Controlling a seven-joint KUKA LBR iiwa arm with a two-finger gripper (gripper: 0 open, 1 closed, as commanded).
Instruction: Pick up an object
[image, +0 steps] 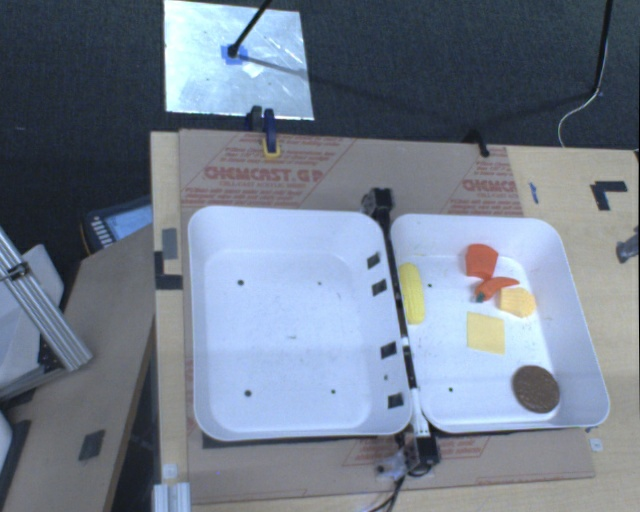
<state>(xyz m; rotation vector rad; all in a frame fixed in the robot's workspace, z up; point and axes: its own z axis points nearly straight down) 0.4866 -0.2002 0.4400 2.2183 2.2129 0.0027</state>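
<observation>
The right bin (573, 300) holds several small objects. A yellow corn-like piece (411, 292) lies along its left wall. An orange chunk (481, 259) sits near the back, with a small orange stick (494, 287) and a yellow-orange wedge (518, 301) just in front of it. A flat yellow square (487, 332) lies mid-bin, and a brown round disc (536, 388) rests near the front right corner. A small grey part of the arm (629, 246) pokes in at the right edge, outside the bin and well clear of the objects.
The left bin (200, 300) adjoins the right one along a black-clipped divider (392, 300). Both rest on a brown board (300, 170) on the bench. A metal sheet (238, 60) lies behind, and an aluminium rail (40, 310) stands at the far left.
</observation>
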